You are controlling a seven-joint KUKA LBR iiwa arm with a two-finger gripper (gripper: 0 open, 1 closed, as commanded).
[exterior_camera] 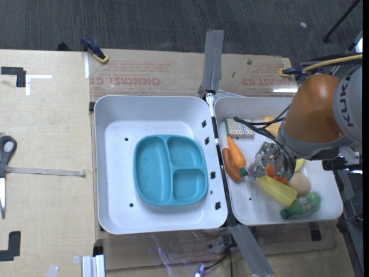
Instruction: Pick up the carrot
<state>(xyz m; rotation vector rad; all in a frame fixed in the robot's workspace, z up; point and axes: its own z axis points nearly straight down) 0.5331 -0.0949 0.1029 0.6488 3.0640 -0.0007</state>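
**A:** How many bins, and what's in each?

**B:** Two white bins, side by side. The left bin holds one thing: a teal divided plate with three compartments. The right bin holds the loose items.

**A:** Count those for me.

**B:** One carrot, orange with a green tip at its lower end, lying against the bin's left wall. One darker orange piece pressed along the carrot's left side; I can't tell what it is. One small printed box just above the carrot. One yellow bottle-shaped item, one pale egg-like item touching it to the right, and one green vegetable-shaped item near the bin's front right corner. A bit of yellow shows beside the arm near the back; it's too hidden to name.

**A:** And the gripper?

**B:** One gripper, hanging below the orange band of the arm, over the middle of the right bin. It sits just right of the carrot, apart from it, and just above the yellow item. Its metal parts are a tangle from this angle, so I can't tell whether it's spread or closed. Nothing visible in its grasp.

**A:** Anything outside the bins?

**B:** One pair of scissors on the bench at far left, and two blue-and-yellow clamps at the back edge.
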